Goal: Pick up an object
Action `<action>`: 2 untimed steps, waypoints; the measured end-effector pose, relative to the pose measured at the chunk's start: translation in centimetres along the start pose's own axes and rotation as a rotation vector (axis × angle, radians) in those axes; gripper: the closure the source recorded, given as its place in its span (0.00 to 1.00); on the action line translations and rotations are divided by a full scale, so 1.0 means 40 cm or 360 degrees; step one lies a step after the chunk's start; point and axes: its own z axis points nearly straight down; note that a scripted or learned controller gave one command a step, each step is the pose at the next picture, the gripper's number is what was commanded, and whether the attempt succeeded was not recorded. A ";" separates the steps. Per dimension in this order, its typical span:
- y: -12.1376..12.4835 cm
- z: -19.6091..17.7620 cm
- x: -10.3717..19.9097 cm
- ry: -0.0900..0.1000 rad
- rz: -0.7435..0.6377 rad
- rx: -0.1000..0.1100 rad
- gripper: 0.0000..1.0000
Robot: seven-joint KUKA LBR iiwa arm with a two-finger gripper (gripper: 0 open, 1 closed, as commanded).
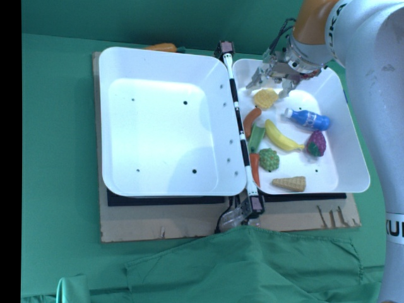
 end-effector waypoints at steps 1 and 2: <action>-0.054 -0.003 -0.022 0.0001 -0.0002 -0.0001 0.00; -0.114 -0.004 -0.022 -0.0001 0.0001 -0.0003 0.00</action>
